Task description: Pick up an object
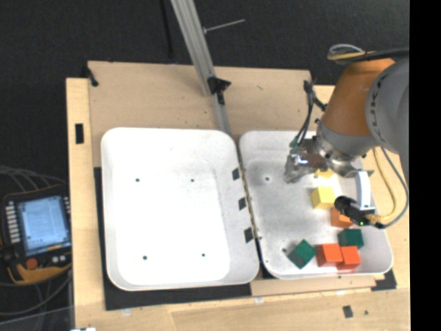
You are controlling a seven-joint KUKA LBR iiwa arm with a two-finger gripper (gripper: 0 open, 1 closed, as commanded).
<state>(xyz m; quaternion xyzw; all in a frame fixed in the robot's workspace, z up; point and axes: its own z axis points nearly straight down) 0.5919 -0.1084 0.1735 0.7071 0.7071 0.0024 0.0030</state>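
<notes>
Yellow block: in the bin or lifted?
In the bin. The yellow block rests on the right bin floor, below the gripper in the view.

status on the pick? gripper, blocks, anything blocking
Gripper low in right white bin, nothing seen held. Yellow cube nearest; green and orange blocks beyond. Nothing blocking.
</notes>
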